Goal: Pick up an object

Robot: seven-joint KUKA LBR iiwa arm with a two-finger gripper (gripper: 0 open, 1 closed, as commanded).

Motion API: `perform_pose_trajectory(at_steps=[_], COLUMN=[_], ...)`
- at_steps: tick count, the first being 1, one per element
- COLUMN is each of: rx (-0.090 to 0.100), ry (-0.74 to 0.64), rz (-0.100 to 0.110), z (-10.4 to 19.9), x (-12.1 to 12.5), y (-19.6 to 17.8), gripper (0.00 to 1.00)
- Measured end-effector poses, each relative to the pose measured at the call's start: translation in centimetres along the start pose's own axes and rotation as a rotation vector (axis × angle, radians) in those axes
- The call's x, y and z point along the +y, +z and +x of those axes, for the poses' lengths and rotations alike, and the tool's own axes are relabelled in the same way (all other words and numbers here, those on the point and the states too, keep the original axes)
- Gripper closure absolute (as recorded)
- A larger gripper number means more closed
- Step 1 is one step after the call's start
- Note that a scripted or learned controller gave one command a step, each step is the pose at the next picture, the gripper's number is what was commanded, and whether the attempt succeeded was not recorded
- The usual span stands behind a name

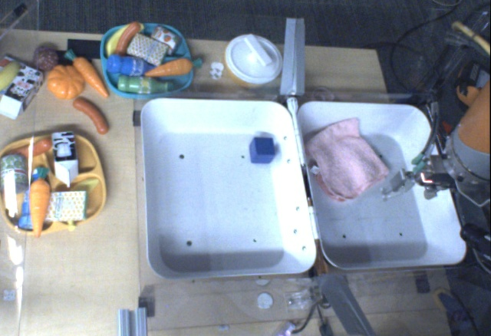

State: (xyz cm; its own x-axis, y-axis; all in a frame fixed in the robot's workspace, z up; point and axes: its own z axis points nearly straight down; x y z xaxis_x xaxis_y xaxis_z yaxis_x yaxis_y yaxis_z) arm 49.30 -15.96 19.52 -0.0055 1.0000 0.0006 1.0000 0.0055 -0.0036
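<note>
A small blue cube (262,149) lies in the left bin (176,242), toward its upper right. A crumpled pink cloth (345,158) rests in the right bin (383,250), against its left side. My gripper (400,182) hangs low over the right bin, just to the right of the cloth's edge and apart from it. Its metal fingers (394,187) point left toward the cloth, and nothing shows between them. The arm comes in from the right edge.
Left of the bins stand a blue bowl (115,81) and a yellow plate (96,181), both full of toy food. Loose toy vegetables (73,81) lie between them. A white lidded tub (254,58) sits behind the left bin.
</note>
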Motion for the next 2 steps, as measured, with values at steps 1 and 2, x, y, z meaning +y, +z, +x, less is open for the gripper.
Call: perform_pose_trajectory(at_steps=[1,2], rx=[-0.003,0.000], ry=[-0.346,-0.455], rz=[-0.009,-0.003], z=[1.5,-0.8], x=[9.0,4.1], y=[10.1,6.5], gripper=[0.00,0.00])
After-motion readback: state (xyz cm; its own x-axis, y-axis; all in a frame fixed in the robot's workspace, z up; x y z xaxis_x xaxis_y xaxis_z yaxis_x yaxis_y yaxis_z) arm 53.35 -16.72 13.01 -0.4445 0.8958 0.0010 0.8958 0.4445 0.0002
